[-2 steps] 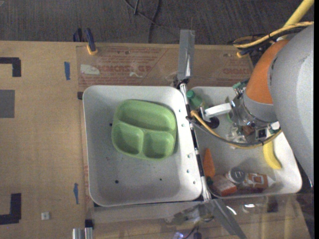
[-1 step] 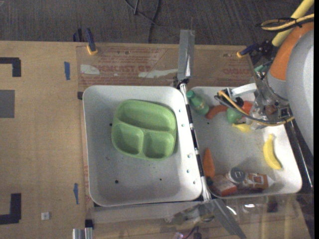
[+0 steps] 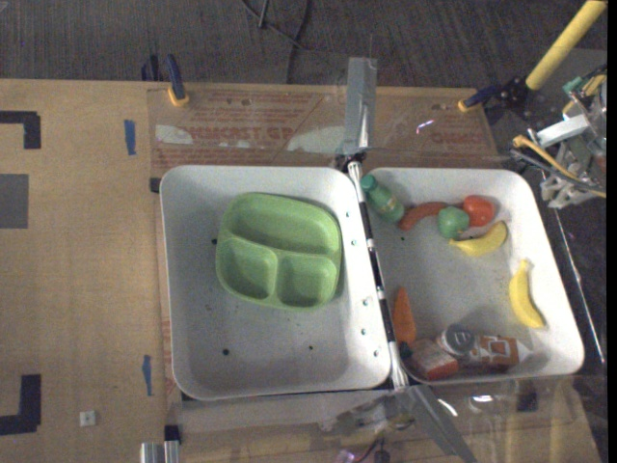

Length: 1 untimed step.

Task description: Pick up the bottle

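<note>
A small green bottle (image 3: 384, 202) lies in the far left corner of the right bin (image 3: 554, 258), against the divider. A second, clear bottle (image 3: 474, 348) with a grey cap and an orange label lies on its side by the bin's near wall. My gripper (image 3: 571, 167) shows as a grey and white shape with yellow cables at the right edge of the view. It is outside the bin, well to the right of both bottles, and nothing is seen in it.
The right bin also holds an orange sausage shape (image 3: 421, 215), a green apple (image 3: 452, 222), a red tomato (image 3: 478, 209), two banana pieces (image 3: 525, 297) and a carrot (image 3: 403, 316). A green divided plate (image 3: 280, 251) sits in the left bin (image 3: 193, 336).
</note>
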{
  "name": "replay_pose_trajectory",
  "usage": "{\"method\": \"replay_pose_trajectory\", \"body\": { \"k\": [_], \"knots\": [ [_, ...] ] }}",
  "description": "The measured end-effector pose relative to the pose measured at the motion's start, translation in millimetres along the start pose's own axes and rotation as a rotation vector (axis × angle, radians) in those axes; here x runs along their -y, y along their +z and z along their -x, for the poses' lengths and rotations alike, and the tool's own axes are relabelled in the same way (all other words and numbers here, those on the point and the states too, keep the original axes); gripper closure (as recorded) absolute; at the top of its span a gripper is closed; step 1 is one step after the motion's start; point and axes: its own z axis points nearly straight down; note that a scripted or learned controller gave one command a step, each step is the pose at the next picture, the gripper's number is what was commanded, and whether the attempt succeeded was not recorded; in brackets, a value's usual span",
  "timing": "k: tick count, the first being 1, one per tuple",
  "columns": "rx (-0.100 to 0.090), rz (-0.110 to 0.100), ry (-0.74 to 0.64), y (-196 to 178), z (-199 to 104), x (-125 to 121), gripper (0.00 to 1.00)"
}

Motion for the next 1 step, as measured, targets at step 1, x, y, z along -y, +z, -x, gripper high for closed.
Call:
{"method": "replay_pose_trajectory", "body": {
  "k": [1],
  "knots": [
    [-0.001,0.001,0.058,-16.6,-28.8,-14.0,1.0]
  ]
}}
